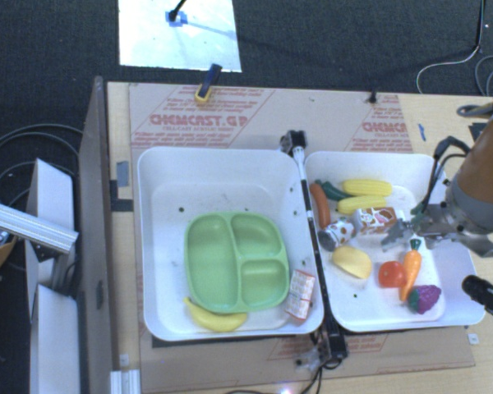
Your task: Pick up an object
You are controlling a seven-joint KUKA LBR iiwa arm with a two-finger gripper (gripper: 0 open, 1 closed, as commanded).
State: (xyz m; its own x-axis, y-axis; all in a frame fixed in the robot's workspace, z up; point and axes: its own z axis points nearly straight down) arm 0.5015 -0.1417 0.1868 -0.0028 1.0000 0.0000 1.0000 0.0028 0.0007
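The arm (485, 171) leans in from the right, its gripper (404, 235) low over the right bin (444, 318) beside the toy carrot (411, 272) (finger spacing: I cannot tell); a tomato (390, 275) lies alongside.

green tray (237, 263), white bins (230, 167) — orange carrot (410, 272)

Pincer (400, 235) over right bin (444, 167), just above carrot (410, 271)

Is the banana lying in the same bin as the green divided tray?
Yes, the banana lies in the left bin, against the near edge of the green tray.
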